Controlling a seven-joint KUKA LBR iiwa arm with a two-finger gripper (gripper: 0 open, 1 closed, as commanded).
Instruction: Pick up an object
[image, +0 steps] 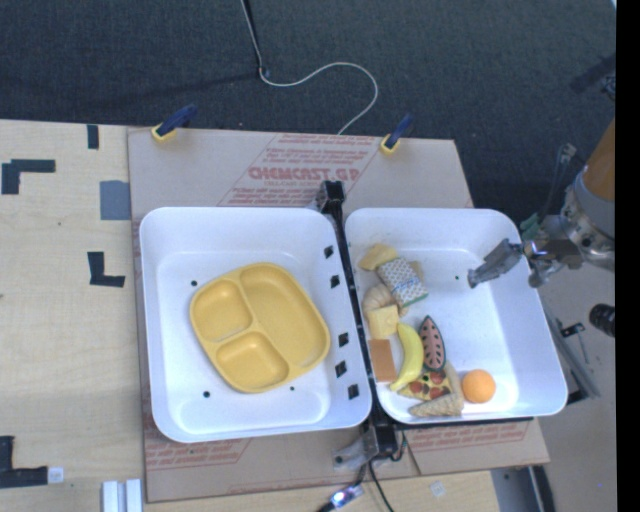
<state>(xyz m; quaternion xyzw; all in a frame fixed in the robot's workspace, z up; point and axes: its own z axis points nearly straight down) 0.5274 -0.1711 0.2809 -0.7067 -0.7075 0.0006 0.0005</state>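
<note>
Fingers (492, 266) at the frame's right hover above the right bin (500, 330); spread or pressed together, I cannot tell. Toy food, seemingly a banana (408, 355), lies lower left.

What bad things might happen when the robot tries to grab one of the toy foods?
1. The toy foods lie packed together by the right bin's left wall: the banana touches the watermelon slice and pizza slice, so the tool may catch two things or knock them aside.
2. The orange is round and sits alone near the corner, so it might roll away when touched.
3. The pile hugs the wall, so the tool may bump it.
</note>
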